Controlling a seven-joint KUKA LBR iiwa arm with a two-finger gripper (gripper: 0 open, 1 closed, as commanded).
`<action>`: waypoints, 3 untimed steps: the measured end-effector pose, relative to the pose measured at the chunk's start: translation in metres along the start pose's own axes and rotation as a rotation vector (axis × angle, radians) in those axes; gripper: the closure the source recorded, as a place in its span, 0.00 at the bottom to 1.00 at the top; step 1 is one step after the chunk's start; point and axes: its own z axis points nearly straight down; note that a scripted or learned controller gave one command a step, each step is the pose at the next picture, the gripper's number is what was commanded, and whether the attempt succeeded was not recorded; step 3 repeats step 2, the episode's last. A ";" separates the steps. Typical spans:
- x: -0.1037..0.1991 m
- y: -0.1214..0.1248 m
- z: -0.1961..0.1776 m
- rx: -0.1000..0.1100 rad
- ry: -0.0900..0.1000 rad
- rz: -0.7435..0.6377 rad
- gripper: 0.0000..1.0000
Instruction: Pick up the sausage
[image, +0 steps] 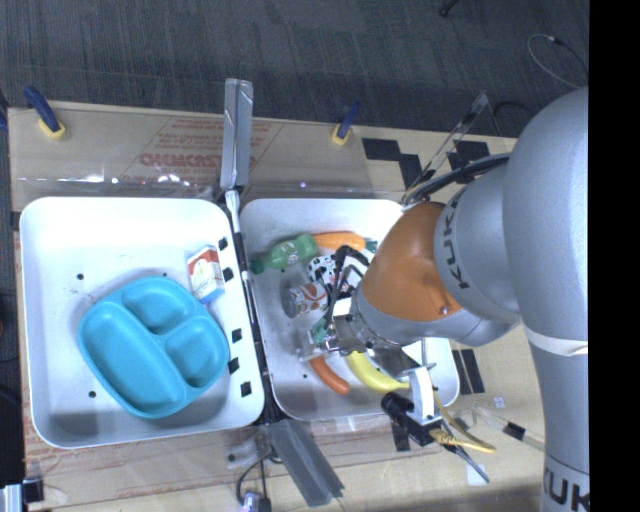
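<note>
The sausage (329, 376), a short orange-red link, lies near the front wall of the right bin (286, 398), touching a yellow banana (376, 377) on its right. My gripper (323, 344) hangs low in this bin just above and behind the sausage. The orange band and grey wrist hide most of the gripper from above. Nothing is visibly lifted off the bin floor.
Further back in the right bin are a green item (284, 252), an orange item (340, 241), a small can (302, 298) and a black-and-white object (322, 268). The left bin (60, 240) bears a blue divided plate (153, 344) and a small carton (205, 273).
</note>
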 end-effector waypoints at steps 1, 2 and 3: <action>0.055 0.009 -0.132 -0.002 0.000 -0.031 1.00; 0.018 0.061 -0.129 -0.001 0.000 -0.020 1.00; 0.018 0.061 -0.129 -0.001 0.000 -0.020 1.00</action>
